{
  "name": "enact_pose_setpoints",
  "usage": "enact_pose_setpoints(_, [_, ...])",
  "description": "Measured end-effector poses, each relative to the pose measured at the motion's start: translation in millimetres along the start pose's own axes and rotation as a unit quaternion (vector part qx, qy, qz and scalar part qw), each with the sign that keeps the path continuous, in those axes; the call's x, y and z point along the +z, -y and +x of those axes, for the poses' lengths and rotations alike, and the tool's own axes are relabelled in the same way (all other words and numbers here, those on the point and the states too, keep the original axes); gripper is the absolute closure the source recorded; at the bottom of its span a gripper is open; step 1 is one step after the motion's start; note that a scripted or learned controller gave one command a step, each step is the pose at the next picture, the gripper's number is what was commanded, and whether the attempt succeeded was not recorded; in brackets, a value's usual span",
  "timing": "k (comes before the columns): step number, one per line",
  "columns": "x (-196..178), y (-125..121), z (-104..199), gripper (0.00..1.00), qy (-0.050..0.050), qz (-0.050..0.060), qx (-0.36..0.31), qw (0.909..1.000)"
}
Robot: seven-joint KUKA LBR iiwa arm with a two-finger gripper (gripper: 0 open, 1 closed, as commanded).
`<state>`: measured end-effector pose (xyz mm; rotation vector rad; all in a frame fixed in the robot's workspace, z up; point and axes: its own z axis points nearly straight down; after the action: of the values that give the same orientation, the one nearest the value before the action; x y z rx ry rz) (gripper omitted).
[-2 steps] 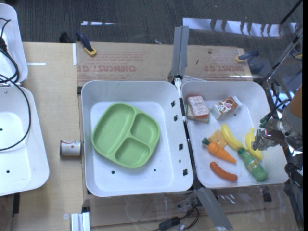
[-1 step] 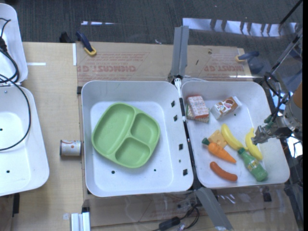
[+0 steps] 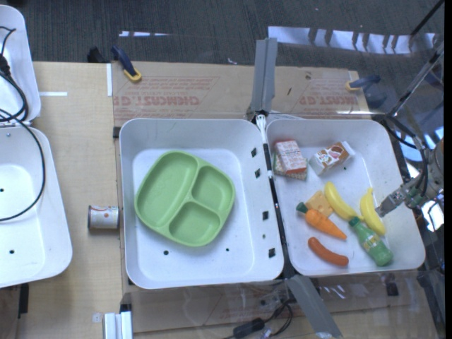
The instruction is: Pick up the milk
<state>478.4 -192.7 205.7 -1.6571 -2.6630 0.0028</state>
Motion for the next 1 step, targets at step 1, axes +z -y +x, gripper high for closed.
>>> enact_pose_setpoints(1, [-15.7, 3.9, -9.2, 1.00, 0.001, -0.001, -0.230, 0.9732])
